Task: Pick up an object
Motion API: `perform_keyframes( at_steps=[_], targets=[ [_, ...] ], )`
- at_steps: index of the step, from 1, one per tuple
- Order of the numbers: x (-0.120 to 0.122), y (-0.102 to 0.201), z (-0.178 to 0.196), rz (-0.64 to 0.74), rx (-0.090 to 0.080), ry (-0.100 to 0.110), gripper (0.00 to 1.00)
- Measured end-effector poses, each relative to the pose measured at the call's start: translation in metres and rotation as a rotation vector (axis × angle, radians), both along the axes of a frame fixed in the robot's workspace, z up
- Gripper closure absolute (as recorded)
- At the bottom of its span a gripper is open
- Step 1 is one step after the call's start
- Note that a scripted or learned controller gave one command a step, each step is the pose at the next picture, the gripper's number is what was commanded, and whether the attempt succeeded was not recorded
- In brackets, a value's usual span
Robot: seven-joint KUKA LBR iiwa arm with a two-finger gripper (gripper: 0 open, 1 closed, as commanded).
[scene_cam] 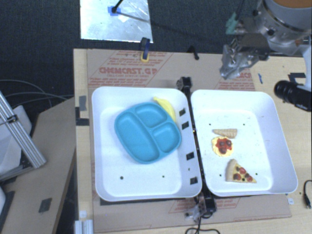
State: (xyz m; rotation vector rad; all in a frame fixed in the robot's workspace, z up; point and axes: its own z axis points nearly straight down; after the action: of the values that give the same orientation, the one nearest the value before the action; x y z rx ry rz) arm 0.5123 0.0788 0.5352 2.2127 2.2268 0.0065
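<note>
My gripper [233,66] hangs above the bench just beyond the far edge of the right bin [273,126], with nothing visible between its fingers. In the right bin lie three toy foods: a tan bread-like wedge [225,132], a round yellow pizza with red topping [222,146] and a pizza slice [238,172]. In the left bin [105,130] rests a blue divided plate [147,137], and a yellow banana [166,108] peeks out from behind the plate's far edge.
A black clip strip [188,135] runs along the seam between the two bins. A silver sheet [115,12] lies beyond the bench at the top left. An aluminium frame [19,138] stands at the left edge.
</note>
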Motion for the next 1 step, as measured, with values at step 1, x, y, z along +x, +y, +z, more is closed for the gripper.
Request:
perform_keyframes(
  at_steps=[1],
  targets=[
    [-0.0263, 0.0125, -0.0049, -0.002, -0.001, 0.003, 1.00]
  ],
)
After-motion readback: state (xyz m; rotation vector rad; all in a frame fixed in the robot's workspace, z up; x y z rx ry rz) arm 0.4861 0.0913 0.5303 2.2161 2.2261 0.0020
